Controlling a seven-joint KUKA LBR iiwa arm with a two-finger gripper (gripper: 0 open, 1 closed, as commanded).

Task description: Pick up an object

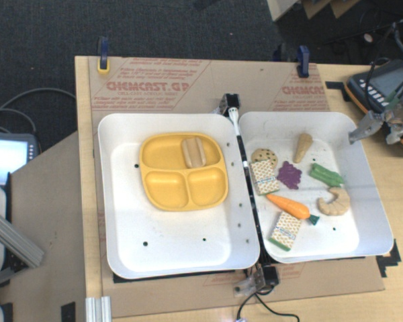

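Observation:
The right bin [363, 240] holds several toy foods: a chocolate-chip cookie [263, 157], a tan cone [302, 147], purple grapes [289, 174], a green pod [326, 176], an orange carrot [289, 206], a tan croissant piece [334, 202] and two patterned cracker packets [264, 177] [286, 230]. In the left bin [121, 240] a yellow divided plate [162, 196] carries a hot dog [194, 152] in its upper right compartment. My gripper [371, 126] shows as a grey shape over the right bin's far right rim, apart from all the food.
Both bins rest on a cardboard sheet [154, 82] held by two blue clamps [103, 54] [302, 62]. A black clip [230, 102] sits between the bins at the back. Equipment [379, 86] stands beyond the right rim.

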